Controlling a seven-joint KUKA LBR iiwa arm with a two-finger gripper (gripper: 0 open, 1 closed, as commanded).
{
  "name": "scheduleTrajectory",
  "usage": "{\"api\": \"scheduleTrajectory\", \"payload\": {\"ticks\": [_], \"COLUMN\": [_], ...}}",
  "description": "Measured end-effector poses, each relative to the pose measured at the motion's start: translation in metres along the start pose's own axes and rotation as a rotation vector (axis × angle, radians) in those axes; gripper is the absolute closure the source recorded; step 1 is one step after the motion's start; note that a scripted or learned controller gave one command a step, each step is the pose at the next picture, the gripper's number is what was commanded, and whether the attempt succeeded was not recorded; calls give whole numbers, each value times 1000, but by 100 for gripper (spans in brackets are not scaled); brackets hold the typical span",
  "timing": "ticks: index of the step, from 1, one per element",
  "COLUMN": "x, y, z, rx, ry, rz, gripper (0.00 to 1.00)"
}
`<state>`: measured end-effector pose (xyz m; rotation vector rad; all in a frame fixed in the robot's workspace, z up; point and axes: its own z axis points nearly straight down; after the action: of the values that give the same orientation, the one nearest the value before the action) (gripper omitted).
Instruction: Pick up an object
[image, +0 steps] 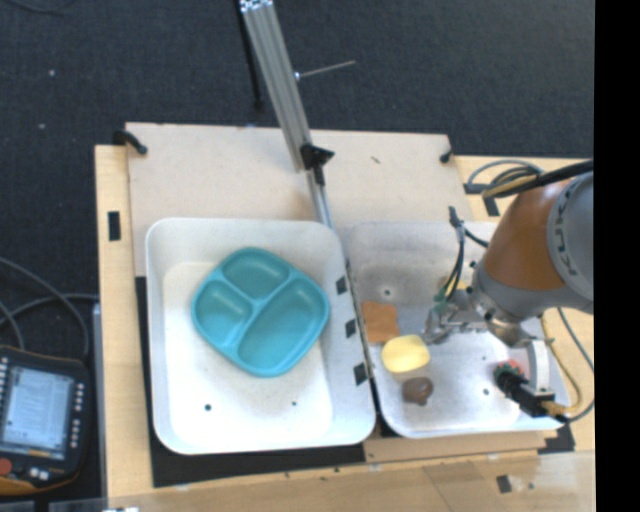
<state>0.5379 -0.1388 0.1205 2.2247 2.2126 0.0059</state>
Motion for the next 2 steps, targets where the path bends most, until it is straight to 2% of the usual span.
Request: {"api": "scheduleTrajectory", "payload": {"ticks": [2], "x": [8], "y": [14], "z": [-115], "rx": [-2], "ry": [-1], "rz": [-10], "gripper": [100]}}
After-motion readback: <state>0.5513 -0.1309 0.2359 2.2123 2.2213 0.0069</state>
